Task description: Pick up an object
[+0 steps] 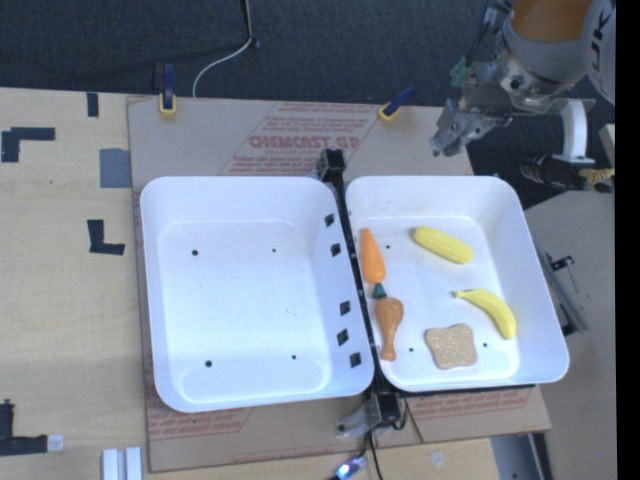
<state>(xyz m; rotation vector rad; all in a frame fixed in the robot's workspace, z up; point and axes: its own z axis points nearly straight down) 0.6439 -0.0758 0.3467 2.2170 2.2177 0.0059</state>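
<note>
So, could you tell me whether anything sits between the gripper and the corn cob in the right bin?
Nothing visible does. The gripper hangs above the right bin's far rim, and the corn cob lies uncovered, apart from the carrot and banana.

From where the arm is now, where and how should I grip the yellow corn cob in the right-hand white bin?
Grip the yellow corn cob across its middle, coming straight down from above. It lies flat on the right-hand white bin floor, slanting from upper left to lower right, with bare floor on both long sides, so the fingers probably fit best either side of its width. The gripper is beyond the bin's far rim.
</note>
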